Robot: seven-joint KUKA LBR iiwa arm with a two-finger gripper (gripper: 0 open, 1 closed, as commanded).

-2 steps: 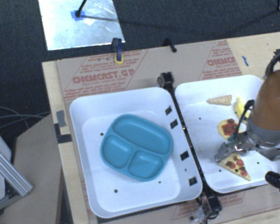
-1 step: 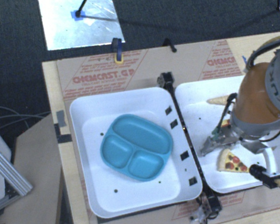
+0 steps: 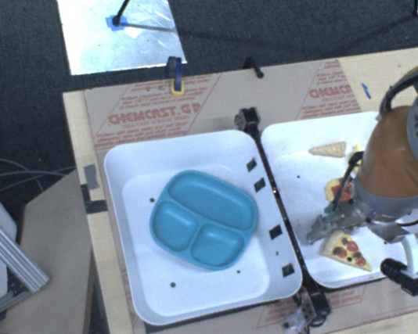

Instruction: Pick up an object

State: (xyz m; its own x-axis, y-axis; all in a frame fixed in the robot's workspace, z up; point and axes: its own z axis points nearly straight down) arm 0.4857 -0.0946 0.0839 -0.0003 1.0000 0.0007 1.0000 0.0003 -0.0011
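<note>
- At the near edge of the surface [image 3: 204,91], a black clamp [image 3: 311,305] is sitting at the foot of the divider between the two bins, with cables trailing off beside it.
- In the right bin [image 3: 296,187], a toy pizza slice [image 3: 345,249] is lying flat near the front wall, its point aimed toward the front right.
- The gripper [image 3: 323,224] is hanging low over the right bin, just above and left of the pizza slice; its jaws are pointing left toward the divider, and whether they are wide or narrow I cannot tell.
- The grey arm [image 3: 410,160] with its orange band is reaching in from the right, covering much of that bin.
- A small yellow and red object [image 3: 334,190] is peeking out just beside the wrist, partly hidden.
- In the left bin [image 3: 134,214], a blue divided plate [image 3: 203,219] is lying flat in the middle.
- Farther back in the right bin, a pale cone-shaped piece [image 3: 328,151] is lying on its side.
- Beyond the bins, a yellow-tipped clip [image 3: 176,76] is standing at the far edge of the surface.
</note>
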